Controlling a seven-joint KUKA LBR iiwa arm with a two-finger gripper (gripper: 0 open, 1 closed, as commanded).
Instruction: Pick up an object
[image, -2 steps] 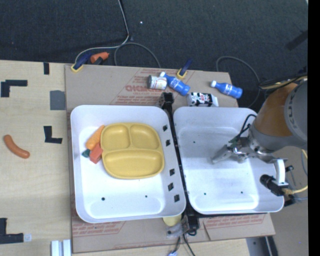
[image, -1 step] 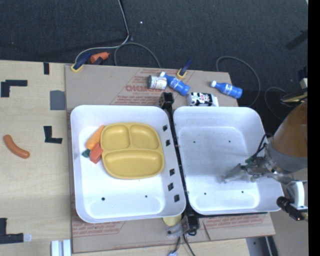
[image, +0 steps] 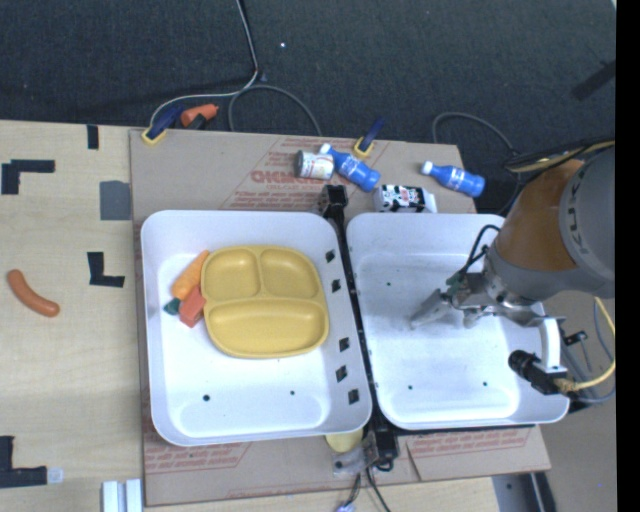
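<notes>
1. We see the gripper (image: 425, 314) low over the right bin (image: 440, 395), fingers slightly parted with nothing between them.
2. The left bin (image: 240, 405) holds a yellow divided tray (image: 265, 300), with orange and red pieces (image: 187, 290) at its left edge.
3. Behind the bins, 2 blue bottles (image: 355, 170) lie on the table (image: 60, 400); we cannot read their labels or the red cardboard print.

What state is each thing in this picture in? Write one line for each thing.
Gripper: open, low in the right bin, holding nothing.
Yellow tray: lying flat in the left bin, right side up.
Orange carrot: lying against the tray's left edge.
Right bin: sitting beside the left bin.
Blue bottles: lying on their sides behind the bins.
Sausage: lying on the bench, left.
</notes>
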